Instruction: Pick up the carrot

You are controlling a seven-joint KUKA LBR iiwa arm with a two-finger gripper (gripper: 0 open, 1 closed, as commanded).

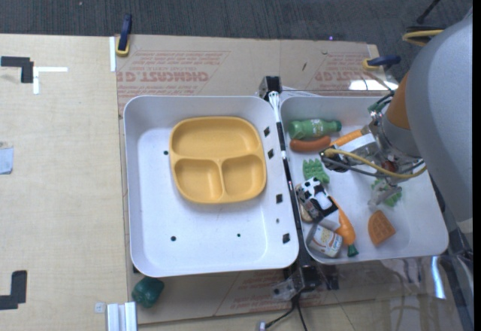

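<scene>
The carrot [344, 225], orange with a green tuft at its near end, lies in the right bin [421, 243] near the front, between a black-and-white cow toy [316, 195] and a tin [325, 241]. My gripper [381, 185] hangs over the right half of that bin, beneath the grey arm and its cables. It is a little right of and behind the carrot, and apart from it. A green leafy piece [389, 198] lies right under the gripper.
The right bin also holds a green bottle [316, 127], a sausage [310, 144], an orange stick [348, 138], a green toy [314, 169] and an orange wedge [381, 228]. A yellow divided plate [219, 159] lies in the left bin [150, 232].
</scene>
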